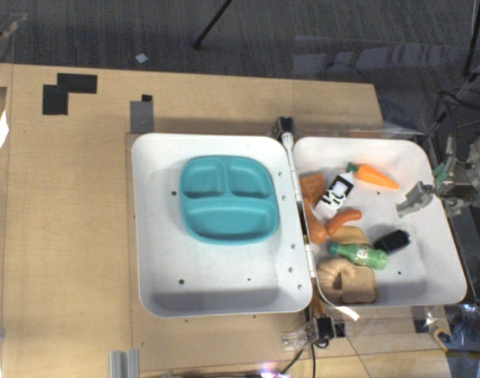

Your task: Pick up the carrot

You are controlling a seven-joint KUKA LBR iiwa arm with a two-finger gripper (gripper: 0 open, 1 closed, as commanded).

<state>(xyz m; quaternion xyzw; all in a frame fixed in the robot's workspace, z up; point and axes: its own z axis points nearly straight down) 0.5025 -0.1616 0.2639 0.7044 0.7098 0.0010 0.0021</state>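
The carrot (374, 176) is orange with a small green top. It lies flat in the upper middle of the right bin (437, 278), its tip pointing right. My gripper (414, 198) hangs over the right side of that bin. It is a short way right of and below the carrot's tip, apart from it. Nothing shows in its grasp.
Left of and below the carrot lie a black-and-white block (334, 194), a brown slice (312, 187), a red sausage (339, 220), a green bottle (358, 253), a black piece (391, 241) and a brown bread piece (348, 281). A teal divided plate (228, 198) sits in the left bin (157, 274).
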